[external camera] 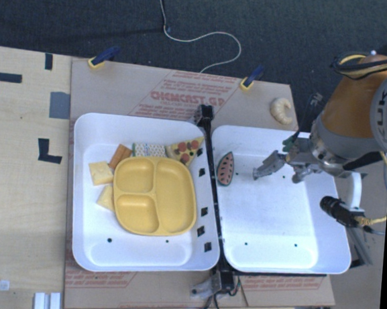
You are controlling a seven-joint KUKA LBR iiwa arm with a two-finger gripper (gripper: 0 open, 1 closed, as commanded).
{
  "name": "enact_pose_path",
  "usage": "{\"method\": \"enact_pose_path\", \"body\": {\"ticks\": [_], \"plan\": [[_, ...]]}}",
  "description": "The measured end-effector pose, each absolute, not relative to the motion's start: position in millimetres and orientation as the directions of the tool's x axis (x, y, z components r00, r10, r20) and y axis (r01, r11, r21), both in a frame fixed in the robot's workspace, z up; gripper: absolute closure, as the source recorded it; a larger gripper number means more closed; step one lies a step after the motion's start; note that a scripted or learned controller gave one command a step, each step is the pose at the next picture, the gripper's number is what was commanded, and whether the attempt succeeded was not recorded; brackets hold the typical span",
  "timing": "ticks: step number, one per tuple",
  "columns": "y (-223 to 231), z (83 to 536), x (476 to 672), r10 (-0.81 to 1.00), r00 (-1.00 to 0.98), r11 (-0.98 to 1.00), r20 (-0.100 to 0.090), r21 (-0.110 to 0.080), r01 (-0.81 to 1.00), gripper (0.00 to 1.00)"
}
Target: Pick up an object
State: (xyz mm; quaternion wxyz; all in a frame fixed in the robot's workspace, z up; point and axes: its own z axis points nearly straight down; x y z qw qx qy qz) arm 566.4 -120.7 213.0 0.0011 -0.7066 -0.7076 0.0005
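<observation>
A watermelon-slice toy [226, 168] lies at the left edge of the right bin [272, 255]. My gripper [281, 169] hangs over the upper part of that bin, to the right of the slice and apart from it; its fingers [266, 167] stand spread with nothing between them. In the left bin [85, 242] a yellow divided plate [155, 196] lies among small toys: tan crackers [101, 173], a brown piece [120, 155], and a pizza-like piece [186, 149].
A beige lump [283, 110] rests on the cardboard behind the right bin. A black divider [207, 185] runs between the bins. A black cable fitting [340, 210] hangs near the right bin's right wall. A white cord [203, 40] loops at the back.
</observation>
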Motion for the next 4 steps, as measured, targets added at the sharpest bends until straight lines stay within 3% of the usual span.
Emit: {"method": "enact_pose_path", "body": {"ticks": [3,4], "plan": [[-110.7,82.6,553.9,1.000,-0.002,0.002,-0.001,-0.003,1.000,0.00],[-111.1,95.0,554.4,1.000,-0.002,0.002,-0.001,0.000,1.000,1.00]]}}
